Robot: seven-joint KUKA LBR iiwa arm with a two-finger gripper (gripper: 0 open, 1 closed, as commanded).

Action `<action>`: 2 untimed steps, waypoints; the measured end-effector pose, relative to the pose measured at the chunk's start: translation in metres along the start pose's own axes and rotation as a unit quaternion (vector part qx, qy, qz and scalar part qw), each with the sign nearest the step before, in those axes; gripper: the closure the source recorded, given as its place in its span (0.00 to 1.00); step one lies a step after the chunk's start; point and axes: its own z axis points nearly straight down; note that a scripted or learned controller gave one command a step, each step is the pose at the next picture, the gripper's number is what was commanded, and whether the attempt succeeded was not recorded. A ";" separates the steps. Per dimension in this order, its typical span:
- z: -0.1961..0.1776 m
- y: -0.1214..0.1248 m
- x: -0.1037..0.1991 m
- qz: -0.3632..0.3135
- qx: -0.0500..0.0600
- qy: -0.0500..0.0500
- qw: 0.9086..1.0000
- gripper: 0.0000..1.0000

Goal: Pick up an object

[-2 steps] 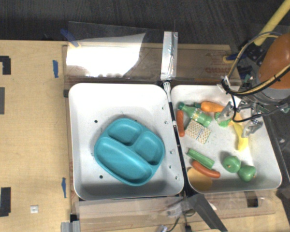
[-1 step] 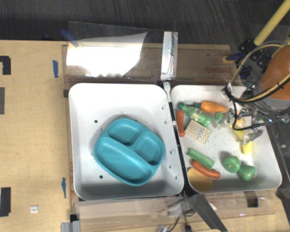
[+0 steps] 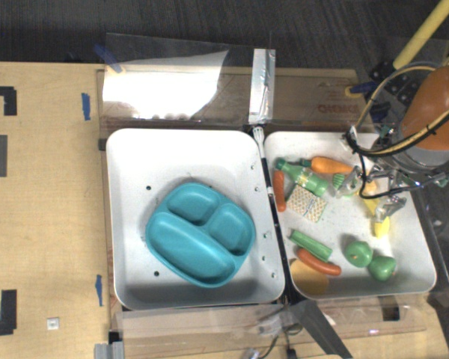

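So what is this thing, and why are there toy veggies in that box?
It's a robot arm, grey and orange, reaching in from the right. One camera above the bench looks down on two white bins. The left bin has a blue divided plate. The right bin has pretend food: a carrot, a green bottle, two green round pieces and more. The arm's gripper hangs over that bin by something yellow. I can't tell if it's holding anything.

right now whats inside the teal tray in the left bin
The teal tray in the left bin has three compartments, all showing bare teal bottoms with no items in them. The bin floor under the tray is covered, so I can't say what lies beneath.
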 end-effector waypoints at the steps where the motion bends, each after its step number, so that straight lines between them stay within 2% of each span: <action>1: 0.001 -0.005 -0.004 -0.005 -0.002 0.001 1.000 0.00; 2: 0.003 -0.018 -0.020 -0.037 -0.003 0.002 0.999 0.00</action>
